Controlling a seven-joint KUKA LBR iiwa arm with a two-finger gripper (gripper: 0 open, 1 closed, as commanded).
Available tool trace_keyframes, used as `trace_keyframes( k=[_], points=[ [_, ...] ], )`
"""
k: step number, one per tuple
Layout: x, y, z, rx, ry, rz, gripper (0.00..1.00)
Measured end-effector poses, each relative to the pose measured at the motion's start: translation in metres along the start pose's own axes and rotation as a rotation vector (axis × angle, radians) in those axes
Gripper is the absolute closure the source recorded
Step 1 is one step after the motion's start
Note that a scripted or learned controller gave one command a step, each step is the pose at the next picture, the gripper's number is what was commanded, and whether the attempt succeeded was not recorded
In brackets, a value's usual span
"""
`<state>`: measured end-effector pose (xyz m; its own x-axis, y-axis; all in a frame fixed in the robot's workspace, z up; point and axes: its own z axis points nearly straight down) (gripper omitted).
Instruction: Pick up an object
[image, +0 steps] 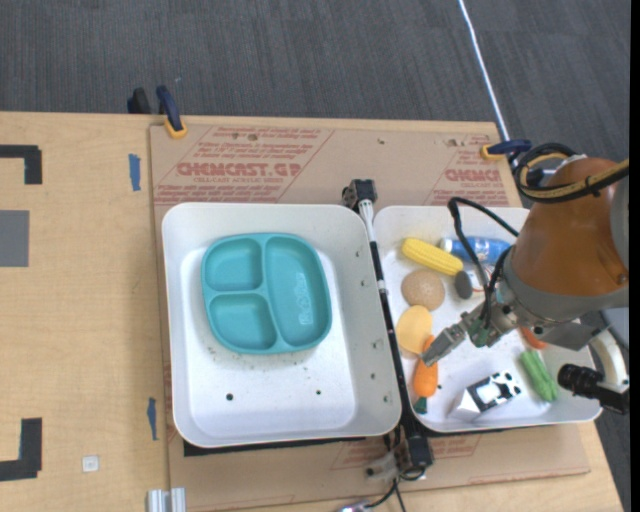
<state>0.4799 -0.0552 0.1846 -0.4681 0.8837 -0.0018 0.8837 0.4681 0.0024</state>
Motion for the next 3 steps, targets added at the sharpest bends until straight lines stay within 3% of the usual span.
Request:
trace_keyframes(
  k=[1, 2, 3],
  points=[
    [-0.041, 0.055, 0.0, -0.001, -0.001, -0.326, 0.0],
    [0.033, 0.025, 0.0, 0.003, 0.003, -0.188, 0.0],
    [0.091, 0.048, 0.0, 0.002, 0.003, -0.551, 0.0]
  ],
)
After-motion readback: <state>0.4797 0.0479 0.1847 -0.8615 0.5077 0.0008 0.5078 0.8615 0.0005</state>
